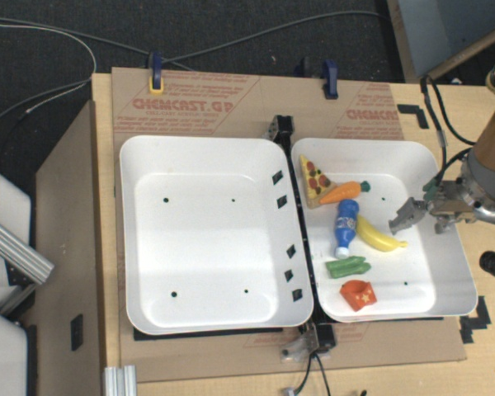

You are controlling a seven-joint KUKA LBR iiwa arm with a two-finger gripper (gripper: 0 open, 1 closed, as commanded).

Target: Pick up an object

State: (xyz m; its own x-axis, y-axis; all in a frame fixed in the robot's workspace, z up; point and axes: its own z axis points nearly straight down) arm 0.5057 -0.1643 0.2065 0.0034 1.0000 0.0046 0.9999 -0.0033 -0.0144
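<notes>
The end effector (pixel 406 215) hangs in the right bin (pixel 445 304), fingers slightly apart, gripping nothing. The banana (pixel 378 236) lies just beside its tips, down and left, its long axis slanting away leftward.

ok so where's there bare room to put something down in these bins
The left bin has bare floor from wall to wall. In the right bin, the left half is crowded: pizza, carrot, bottle, banana. The gripper hangs by the banana.
</notes>
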